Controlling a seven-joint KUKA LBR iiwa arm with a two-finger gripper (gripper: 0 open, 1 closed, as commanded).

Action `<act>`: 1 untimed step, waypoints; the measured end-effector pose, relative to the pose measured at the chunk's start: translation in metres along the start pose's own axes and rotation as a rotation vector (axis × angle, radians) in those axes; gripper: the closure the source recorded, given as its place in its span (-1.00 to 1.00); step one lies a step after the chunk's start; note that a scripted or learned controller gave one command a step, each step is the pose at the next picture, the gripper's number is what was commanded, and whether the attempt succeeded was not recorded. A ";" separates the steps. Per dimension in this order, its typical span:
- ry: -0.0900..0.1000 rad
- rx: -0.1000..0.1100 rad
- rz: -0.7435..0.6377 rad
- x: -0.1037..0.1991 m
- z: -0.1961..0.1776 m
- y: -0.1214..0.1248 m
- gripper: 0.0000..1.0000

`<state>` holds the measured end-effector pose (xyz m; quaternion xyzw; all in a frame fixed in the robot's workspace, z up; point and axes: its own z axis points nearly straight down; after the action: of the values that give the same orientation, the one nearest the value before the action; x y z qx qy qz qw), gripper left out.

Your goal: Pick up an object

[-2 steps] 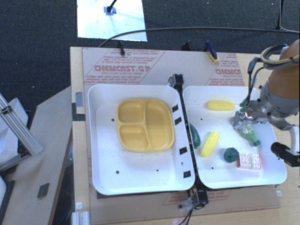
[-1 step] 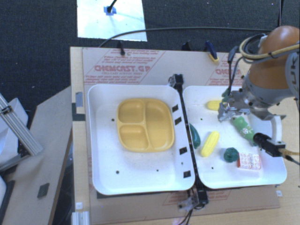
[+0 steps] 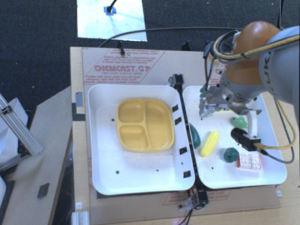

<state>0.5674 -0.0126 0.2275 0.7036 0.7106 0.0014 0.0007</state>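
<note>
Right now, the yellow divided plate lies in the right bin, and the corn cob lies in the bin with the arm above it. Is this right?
Not quite. The yellow divided plate lies in the left bin, not the right one, as the camera view shows. The rest holds: the corn cob lies in the right bin, with the arm above it.

corn cob (image 3: 209, 143): yellow, lying tilted, right bin nr divider
teal lump (image 3: 230, 154): beside it (shape unclear, maybe a toy)
red-white packet (image 3: 248, 161): flat, nr front
</note>
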 end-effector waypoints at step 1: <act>0.001 -0.002 0.000 0.050 -0.005 0.030 1.00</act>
<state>0.5966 0.0379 0.2329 0.7036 0.7106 0.0022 0.0010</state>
